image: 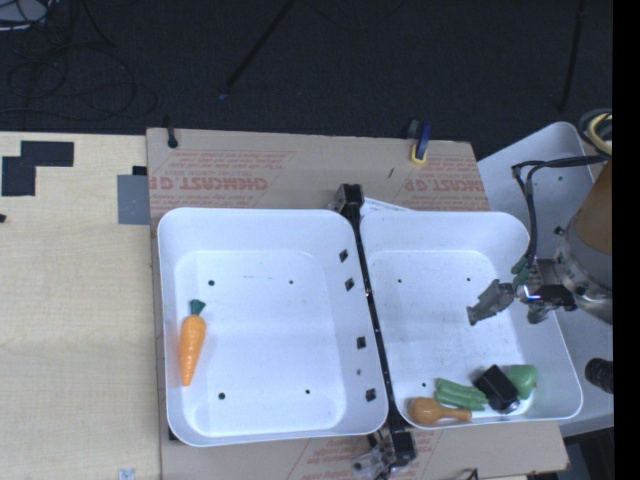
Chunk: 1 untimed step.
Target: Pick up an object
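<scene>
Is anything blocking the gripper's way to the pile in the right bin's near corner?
Nothing visible. The gripper is over bare floor of the right bin; the black object, green pieces and tan gourd-shaped toy lie clustered nearer the camera.

You've got a light wood bench (70, 298) at left, with a brown cardboard sheet (300, 173) with red print laid on it. Dark grey patches (40, 163) mark the wood. Behind it the floor (300, 48) is dark, loose cables (60, 8) at top left. A blue-yellow clamp (419, 141) grips the cardboard's far edge.
</scene>
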Tool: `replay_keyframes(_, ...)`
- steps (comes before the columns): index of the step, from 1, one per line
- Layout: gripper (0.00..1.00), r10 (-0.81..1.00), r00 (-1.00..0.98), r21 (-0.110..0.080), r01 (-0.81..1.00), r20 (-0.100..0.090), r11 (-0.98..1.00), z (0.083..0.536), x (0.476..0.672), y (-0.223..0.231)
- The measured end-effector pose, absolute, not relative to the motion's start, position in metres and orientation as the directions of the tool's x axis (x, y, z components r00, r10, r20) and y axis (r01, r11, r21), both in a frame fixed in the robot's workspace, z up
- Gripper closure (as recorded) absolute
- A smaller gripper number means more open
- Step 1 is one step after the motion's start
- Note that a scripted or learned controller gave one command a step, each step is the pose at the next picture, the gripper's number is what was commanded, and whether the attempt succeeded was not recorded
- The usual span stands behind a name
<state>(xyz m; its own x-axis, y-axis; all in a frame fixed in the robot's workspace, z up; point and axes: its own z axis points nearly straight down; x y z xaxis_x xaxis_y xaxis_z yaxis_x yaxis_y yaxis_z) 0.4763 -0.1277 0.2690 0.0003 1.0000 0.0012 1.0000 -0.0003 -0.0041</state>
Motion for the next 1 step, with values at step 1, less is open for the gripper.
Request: replay_keyframes(1,0.00,1.000,-0.015,0.011,1.000,0.003,0.015,0.3798,0.5181,-0.0101)
